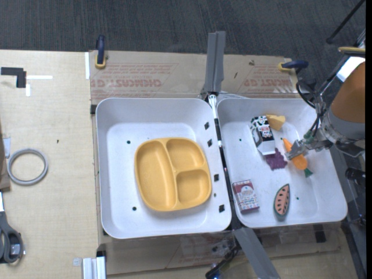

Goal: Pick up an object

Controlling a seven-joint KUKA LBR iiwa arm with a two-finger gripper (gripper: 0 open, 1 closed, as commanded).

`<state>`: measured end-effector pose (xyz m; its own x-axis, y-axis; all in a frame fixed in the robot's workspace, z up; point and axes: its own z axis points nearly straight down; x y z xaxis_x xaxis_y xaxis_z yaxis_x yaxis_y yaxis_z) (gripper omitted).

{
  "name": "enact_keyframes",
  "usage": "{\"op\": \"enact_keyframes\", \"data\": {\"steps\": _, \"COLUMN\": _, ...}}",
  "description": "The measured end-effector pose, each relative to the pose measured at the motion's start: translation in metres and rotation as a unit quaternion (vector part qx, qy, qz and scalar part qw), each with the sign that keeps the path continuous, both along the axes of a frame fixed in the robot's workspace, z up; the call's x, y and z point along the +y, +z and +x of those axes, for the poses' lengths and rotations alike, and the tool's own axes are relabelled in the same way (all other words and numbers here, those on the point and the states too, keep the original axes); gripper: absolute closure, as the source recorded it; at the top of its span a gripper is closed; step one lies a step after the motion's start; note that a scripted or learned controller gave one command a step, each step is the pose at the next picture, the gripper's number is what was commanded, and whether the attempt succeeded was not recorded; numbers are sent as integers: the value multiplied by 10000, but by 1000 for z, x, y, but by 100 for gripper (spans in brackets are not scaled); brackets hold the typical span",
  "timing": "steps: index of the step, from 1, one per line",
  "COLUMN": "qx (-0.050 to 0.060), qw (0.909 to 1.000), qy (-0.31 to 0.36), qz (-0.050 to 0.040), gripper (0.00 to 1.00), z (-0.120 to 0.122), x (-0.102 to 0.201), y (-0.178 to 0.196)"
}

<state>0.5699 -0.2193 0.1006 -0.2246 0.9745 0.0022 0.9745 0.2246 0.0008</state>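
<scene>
Light wooden bench (52,214) w/ two bins and odd bits on it.

Landmark: left shallow white plastic bin (110,173), sitting on a brown printed cardboard sheet (151,77) laid over the bench. Right shallow white plastic bin (331,205) touches its right side. A grey roll of tape (26,166) lies well left of it on bare wood; black-handled scissors (10,243) further left and lower, at the bench edge. Blue-and-orange clamp (101,52) just above its upper-left corner, on the cardboard edge.
</scene>
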Motion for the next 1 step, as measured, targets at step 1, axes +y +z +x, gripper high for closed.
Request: {"op": "enact_keyframes", "data": {"steps": 1, "qx": -2, "qw": 9972, "qy": 742, "qz": -14, "gripper": 100, "z": -14, "x": 16, "y": -9}}
